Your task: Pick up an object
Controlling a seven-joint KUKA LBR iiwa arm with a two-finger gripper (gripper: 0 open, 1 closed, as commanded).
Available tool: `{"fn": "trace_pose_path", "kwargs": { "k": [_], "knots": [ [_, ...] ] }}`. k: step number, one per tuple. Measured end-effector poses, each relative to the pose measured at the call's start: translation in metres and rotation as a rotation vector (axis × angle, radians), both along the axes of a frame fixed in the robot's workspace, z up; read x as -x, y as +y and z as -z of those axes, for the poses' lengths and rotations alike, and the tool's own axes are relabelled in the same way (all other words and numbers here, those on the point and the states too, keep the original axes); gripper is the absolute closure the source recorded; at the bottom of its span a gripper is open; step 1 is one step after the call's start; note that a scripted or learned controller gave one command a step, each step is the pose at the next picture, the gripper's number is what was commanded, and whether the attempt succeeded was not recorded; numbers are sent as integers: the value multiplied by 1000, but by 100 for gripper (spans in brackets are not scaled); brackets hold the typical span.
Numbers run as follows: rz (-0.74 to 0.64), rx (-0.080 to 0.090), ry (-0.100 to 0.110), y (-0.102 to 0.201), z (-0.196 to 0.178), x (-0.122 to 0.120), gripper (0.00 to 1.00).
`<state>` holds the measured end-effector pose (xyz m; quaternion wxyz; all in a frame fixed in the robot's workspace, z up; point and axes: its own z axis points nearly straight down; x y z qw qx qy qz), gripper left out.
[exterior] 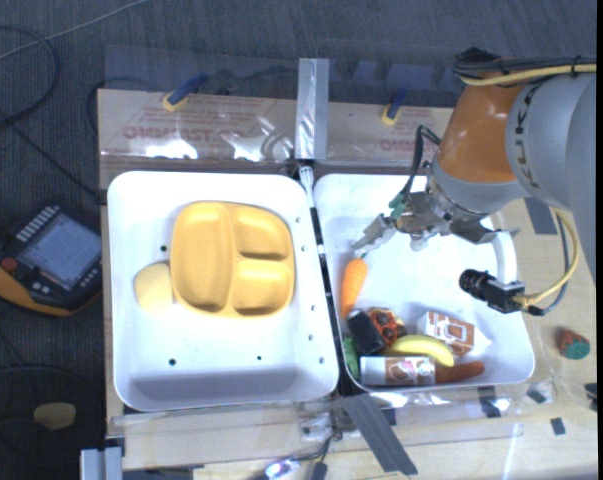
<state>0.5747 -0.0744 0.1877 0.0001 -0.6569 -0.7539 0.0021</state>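
Note:
My gripper point(393, 228) hangs over the upper left part of the right bin point(516, 363), below the arm's orange band point(478, 138). An orange carrot point(352, 284) lies just below and left of it, apart from it, against the bin's left wall. Toward the bin's front edge lie a yellow banana point(419, 346), a black object point(364, 330), a small orange and white box point(449, 332), a labelled bottle on its side point(406, 371) and a red sausage-like piece point(465, 371). I see nothing in the gripper.
The left bin point(141, 368) bears a yellow compartment tray point(231, 257) and a pale round object point(152, 288) beside it. A black camera-like part point(486, 288) with a cable juts from the arm over the right bin. A handheld pendant point(49, 258) lies off the bench at left.

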Motion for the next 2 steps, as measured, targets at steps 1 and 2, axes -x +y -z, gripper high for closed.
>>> {"fn": "trace_pose_path", "kwargs": {
  "k": [1, 2],
  "knots": [
    [51, -1, -14, -25, 98, -8, 0],
    [-330, -2, -1, 10, 0, -15, 0]
  ]
}}
